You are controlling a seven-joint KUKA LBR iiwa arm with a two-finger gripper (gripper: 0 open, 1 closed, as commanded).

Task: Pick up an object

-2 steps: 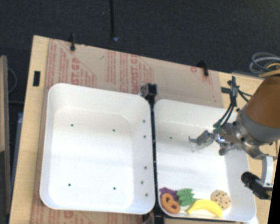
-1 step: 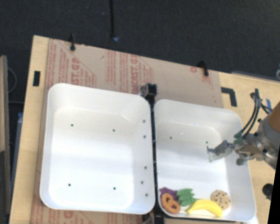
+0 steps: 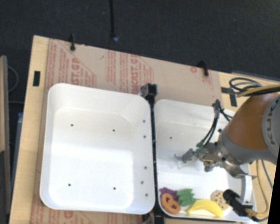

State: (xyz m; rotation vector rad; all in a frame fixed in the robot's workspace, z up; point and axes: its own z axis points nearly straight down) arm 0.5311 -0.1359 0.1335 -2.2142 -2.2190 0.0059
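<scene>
Along the near edge of the right bin (image 3: 181,121) lie several toy foods: an orange pretzel (image 3: 170,202) with a purple piece behind it, a green leafy piece (image 3: 186,196), a yellow banana (image 3: 206,207) and a tan cookie (image 3: 218,197). My gripper (image 3: 184,158) hangs over the middle of that bin, up and to the left of the toys and apart from them. Nothing shows between its fingers. The arm's orange band (image 3: 249,124) rises to the right.
The left bin (image 3: 96,149) sits beside the right one, with a black divider clip (image 3: 149,90) at the far end between them. Both rest on a cardboard sheet (image 3: 115,70). Cables run along the arm at the right.
</scene>
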